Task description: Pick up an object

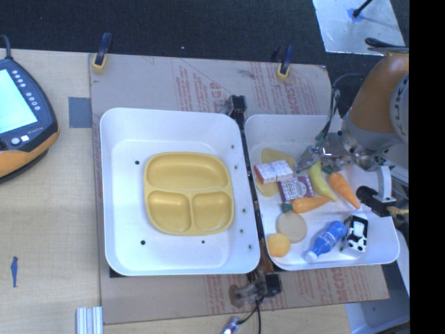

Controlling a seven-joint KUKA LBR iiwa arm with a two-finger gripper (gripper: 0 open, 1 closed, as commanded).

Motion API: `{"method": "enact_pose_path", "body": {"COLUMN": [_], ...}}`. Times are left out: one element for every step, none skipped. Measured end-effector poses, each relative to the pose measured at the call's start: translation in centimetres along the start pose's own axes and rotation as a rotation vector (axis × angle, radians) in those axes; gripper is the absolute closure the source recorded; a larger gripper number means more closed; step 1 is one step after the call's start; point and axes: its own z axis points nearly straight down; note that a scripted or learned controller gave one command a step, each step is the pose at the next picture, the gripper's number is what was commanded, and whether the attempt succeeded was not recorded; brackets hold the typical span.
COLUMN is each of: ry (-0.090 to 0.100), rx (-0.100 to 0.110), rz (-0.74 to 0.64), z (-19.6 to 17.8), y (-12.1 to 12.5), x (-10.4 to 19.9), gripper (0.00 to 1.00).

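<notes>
- A yellow banana (319,179) lies in the right bin (389,252), beside two orange carrots (343,188).
- A blue bottle (325,239) lies tilted near the front wall.
- A black-and-white cow toy (357,234) stands just beside the bottle.

pincer (321,153) over right bin (389,256) by banana (320,179); yellow tray (188,191) left.

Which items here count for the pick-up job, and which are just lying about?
For the job:
- pincer, low over the right bin
- banana, carrots, small boxes, blue bottle, cow toy, round pieces

Lying about:
- left bin with yellow divided plate
- control pendant
- clamps
</notes>
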Motion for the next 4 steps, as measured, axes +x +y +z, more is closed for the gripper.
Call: {"method": "enact_pose_path", "body": {"ry": [-0.004,0.006,0.006,0.006], "rx": [-0.001,0.009,0.010,0.009], "rz": [-0.004,-0.002,-0.001,0.001], "z": [-1.2,-5.8,-5.7,-2.6], "y": [0.1,-1.1,-1.1,-5.0], "x": [-0.2,7.4,7.4,0.7], "gripper": [1.00,1.00,0.00,0.00]}}
